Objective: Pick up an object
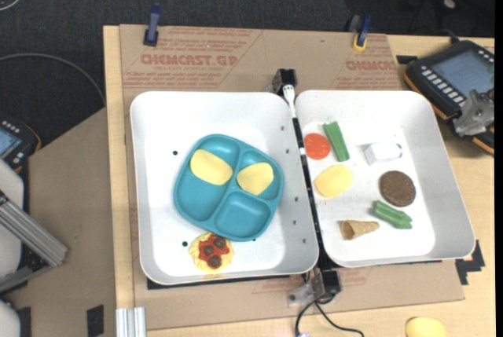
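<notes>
The right bin [437, 170] holds several small toy foods. An orange-red disc [317, 145] lies next to a green stick [337, 141], with a white block [382, 152] to their right. Below them are a yellow round piece [333, 181] and a brown cookie [397, 188]. A green pod [391, 214] and a tan cone [359, 229] sit near the front. In the left bin [153, 170] a blue divided plate [228, 210] carries two yellow pieces [211, 166] [255, 177]. A small pizza-like piece [211, 251] lies by the plate's front edge.
A black divider strip [297, 147] runs between the bins. A dark control pendant [452, 80] lies at the right edge of the bench, with a grey metal part [475, 111] beside it. Blue [152, 25] and yellow [361, 33] clamps hold the cardboard at the back.
</notes>
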Robot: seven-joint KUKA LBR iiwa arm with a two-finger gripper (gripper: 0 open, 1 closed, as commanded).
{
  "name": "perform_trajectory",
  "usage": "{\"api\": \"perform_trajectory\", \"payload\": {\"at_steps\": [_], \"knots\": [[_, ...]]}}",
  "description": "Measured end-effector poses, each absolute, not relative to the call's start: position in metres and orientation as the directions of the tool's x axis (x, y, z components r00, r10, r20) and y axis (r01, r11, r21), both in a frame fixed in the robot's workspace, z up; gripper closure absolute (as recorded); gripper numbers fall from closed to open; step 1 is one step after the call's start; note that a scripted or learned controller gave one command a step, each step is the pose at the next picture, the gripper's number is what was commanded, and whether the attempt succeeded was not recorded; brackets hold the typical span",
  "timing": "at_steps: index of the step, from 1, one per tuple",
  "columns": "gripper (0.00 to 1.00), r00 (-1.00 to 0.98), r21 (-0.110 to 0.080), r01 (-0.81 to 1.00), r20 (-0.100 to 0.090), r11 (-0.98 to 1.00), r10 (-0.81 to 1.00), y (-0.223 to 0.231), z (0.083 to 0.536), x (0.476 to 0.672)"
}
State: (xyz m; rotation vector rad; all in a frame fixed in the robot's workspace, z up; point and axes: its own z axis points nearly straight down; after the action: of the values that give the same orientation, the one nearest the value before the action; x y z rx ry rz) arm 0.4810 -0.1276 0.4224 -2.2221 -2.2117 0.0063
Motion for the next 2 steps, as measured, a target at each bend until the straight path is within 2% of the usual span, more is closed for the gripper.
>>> {"api": "perform_trajectory", "payload": {"at_steps": [1,2], "knots": [[1.00,-0.001,0.017,1.000,-0.005,0.001,1.000,-0.140,0.543,0.501],[1.00,0.004,-0.010,1.000,0.002,-0.004,1.000,-0.161,0.434,0.478]]}}
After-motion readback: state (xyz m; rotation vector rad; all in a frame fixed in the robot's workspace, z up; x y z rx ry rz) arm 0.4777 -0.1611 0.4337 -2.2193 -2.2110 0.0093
